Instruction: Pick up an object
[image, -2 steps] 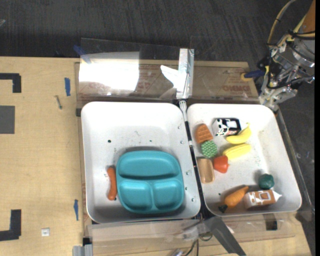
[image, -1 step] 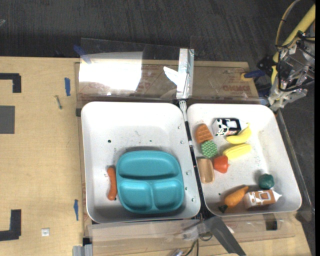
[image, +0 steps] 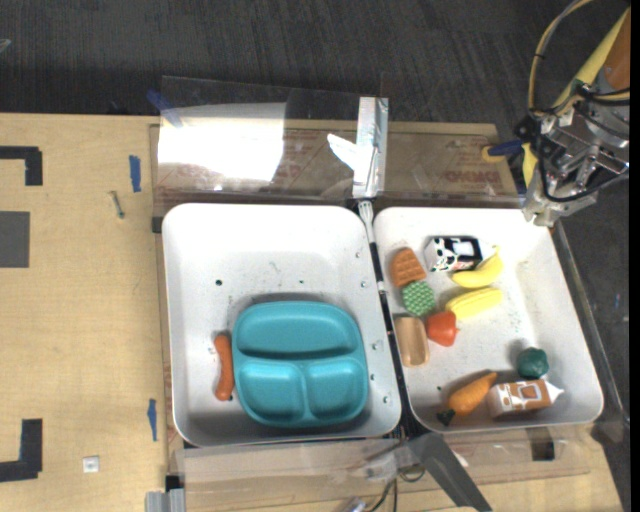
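The right bin (image: 575, 300) holds several toy foods: an orange bread loaf (image: 406, 267), a black-and-white cow (image: 452, 253), a banana (image: 487, 268), a yellow corn cob (image: 474, 303), a green knobbly piece (image: 419, 297), a red pepper (image: 441, 328), a tan cylinder (image: 411, 340), a dark green ball (image: 532, 361), a carrot (image: 470, 394) and a small carton (image: 522, 397). My gripper (image: 548, 200) hangs above the far right corner of this bin, apart from every object, with nothing visibly in it.
In the left bin (image: 190, 250) lie a teal divided plate (image: 298, 362) and an orange sausage (image: 224, 366) beside its left edge. A clear plastic panel (image: 260, 150) stands behind the bins. Yellow and black cables (image: 560, 60) trail by the arm.
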